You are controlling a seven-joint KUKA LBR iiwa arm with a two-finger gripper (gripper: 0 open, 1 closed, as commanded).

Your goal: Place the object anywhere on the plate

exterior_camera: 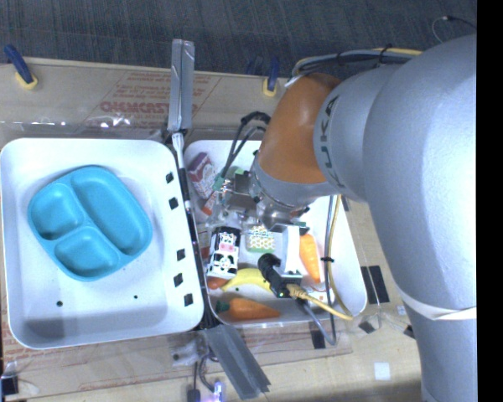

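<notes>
Blue plate (88,222) lies well apart from fingers (235,212), whose state is unclear.

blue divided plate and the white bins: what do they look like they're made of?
Blue divided plate: likely moulded plastic, satin finish; uniform colour, soft rounded compartment ridges, faint sheen.
Left bin and right bin: probably thin formed plastic, smooth and semi-gloss; rounded corners, rolled lips, soft highlights. Coated metal can't be ruled out from this view.

plate (89,222): we see smooth blue plastic
bins (17,249): shiny white plastic
arm (411,141): smooth grey metal, with a glossy orange band (295,136)
</notes>
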